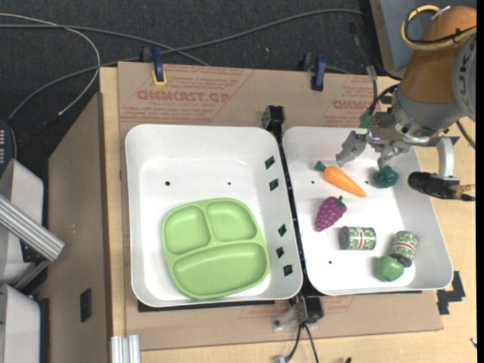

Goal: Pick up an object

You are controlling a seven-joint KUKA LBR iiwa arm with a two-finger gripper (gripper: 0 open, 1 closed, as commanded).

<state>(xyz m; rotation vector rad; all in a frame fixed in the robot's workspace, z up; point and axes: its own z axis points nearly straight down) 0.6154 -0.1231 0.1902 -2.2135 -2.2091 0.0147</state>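
Observation:
My gripper [369, 154] hangs open over the back of the right bin [431, 278], its two grey fingers spread wide with nothing between them. An orange carrot [342, 178] with a green top lies just below and left of the fingers. A small teal object [386, 177] sits right under the right finger. Further forward lie a purple bunch of grapes [329, 212], a small green-labelled can [357, 238] on its side, a second small can [405, 246], and a green round fruit [389, 268] touching it.
The left bin [144, 165] holds a green divided plate [215, 246] in its front half. A black divider with clips [281, 203] runs between the bins. Cardboard [197, 89] lies under both, clamped at the back.

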